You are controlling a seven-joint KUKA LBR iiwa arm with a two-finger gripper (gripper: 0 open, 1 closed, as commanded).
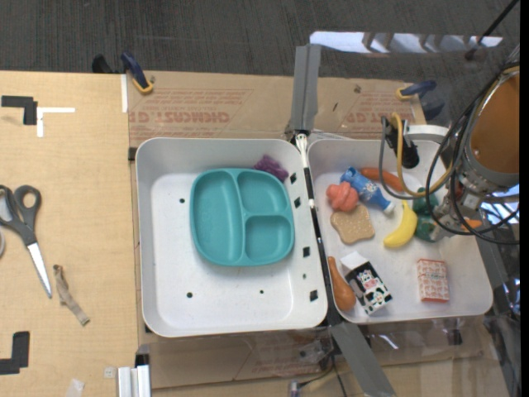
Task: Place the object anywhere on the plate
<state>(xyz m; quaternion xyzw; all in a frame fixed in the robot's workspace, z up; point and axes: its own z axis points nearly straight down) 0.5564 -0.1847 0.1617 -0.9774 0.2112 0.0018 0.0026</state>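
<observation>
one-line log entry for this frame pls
stage: pre-grasp | gripper: right bin, by banana | plate: left bin, nothing on it | toys: right bin | grasp: none seen

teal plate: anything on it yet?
Empty. All three compartments of the teal plate show bare; the purple object lies beside its far rim, in the bin.

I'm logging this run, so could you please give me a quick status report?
Gripper low in right bin, by banana. Plate bare, left bin.

Robotics lab bench: clamped cardboard [198, 106], twin white bins [157, 246] (scissors [29, 230] lying alongside).
</observation>
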